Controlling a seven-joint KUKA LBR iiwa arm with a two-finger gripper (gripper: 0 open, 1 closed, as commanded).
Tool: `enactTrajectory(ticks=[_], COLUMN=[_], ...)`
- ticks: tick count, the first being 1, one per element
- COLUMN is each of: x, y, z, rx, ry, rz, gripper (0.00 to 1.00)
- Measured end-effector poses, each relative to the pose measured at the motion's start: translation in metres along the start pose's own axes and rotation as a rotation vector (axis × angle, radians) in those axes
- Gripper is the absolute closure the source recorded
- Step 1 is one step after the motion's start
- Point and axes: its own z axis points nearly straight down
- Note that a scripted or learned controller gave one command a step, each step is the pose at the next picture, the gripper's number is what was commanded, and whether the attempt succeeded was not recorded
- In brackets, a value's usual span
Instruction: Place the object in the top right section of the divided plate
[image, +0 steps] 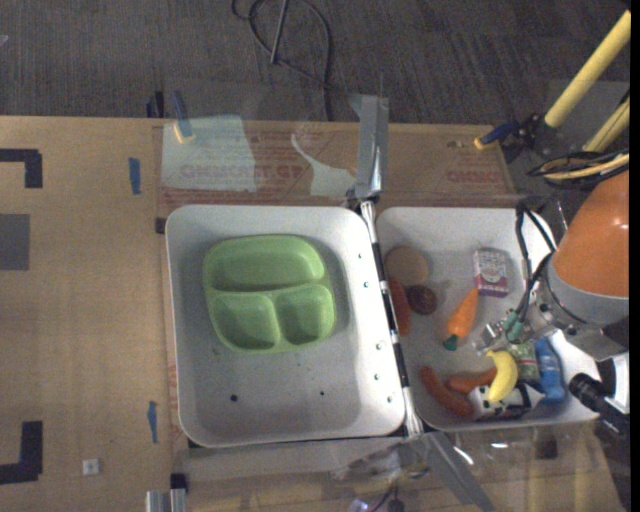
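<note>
A green divided plate (209, 290) lies in the left bin (190, 390), with one long section at the far side and two smaller ones at the near side; all sections look bare. The right bin (440, 225) holds toy foods: an orange carrot (462, 314), a yellow banana (503, 376), a pink box (490, 271), a brown round piece (407, 265), a dark red ball (421, 299) and red sausages (446, 392). My gripper (505, 333) hangs low over the right side of that bin, just right of the carrot and above the banana.
A blue item (548, 368) and a green one (521, 351) lie beside the banana under the wrist. A metal divider (385, 330) separates the bins. The arm's orange band (600, 245) overhangs the right bin's right edge. Cables and a yellow pole (590, 70) sit at the far right.
</note>
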Motion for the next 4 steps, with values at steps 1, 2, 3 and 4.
enactTrajectory(ticks=[1,2,3,4], x=[-0.063,-0.063,-0.095,-0.096], y=[-0.019,-0.019,-0.031,-0.030], z=[0.085,0.075,0.086,0.076], rx=[-0.005,-0.008,-0.001,-0.004], ry=[-0.004,-0.005,0.002,0.000], rz=[0.006,0.007,0.264,0.263], gripper=[1.00,1.00,1.00,1.00])
